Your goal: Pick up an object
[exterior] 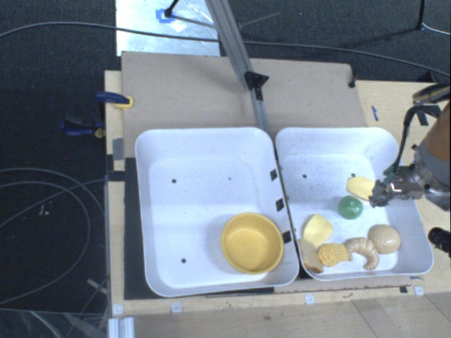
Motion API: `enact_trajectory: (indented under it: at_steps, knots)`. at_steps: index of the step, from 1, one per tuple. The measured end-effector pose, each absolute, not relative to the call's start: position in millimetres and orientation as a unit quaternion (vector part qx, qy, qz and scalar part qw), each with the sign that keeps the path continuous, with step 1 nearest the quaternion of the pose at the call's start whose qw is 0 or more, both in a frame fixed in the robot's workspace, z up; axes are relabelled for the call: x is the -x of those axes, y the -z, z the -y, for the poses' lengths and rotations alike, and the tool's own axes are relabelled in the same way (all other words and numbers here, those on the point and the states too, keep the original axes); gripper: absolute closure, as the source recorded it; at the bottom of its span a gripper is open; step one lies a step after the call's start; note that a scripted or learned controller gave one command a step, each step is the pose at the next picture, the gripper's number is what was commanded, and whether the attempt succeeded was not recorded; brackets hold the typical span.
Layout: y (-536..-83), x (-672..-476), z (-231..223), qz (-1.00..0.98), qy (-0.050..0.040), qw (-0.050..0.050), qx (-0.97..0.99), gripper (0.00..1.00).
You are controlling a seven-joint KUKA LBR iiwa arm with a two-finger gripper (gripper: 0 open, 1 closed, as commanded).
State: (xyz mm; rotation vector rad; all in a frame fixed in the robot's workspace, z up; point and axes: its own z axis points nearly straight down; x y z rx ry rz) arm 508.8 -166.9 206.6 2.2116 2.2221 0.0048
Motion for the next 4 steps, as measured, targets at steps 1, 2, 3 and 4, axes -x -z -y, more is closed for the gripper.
enact_trajectory:
  at_steps: [1, 2, 3, 4]
  knots:
    - [-252, -512.2, 162, -0.709, -0.0017, 0.003, -0.705, 1.0]
    - [-259, -540.9, 115, -0.711, -0.0021, 0.002, -0.703, 1.0]
    - [-244, -564.8, 71, -0.71, -0.0011, 0.001, -0.704, 1.0]
    - [-240, -579.5, 29, -0.711, -0.0013, 0.001, -0.704, 1.0]
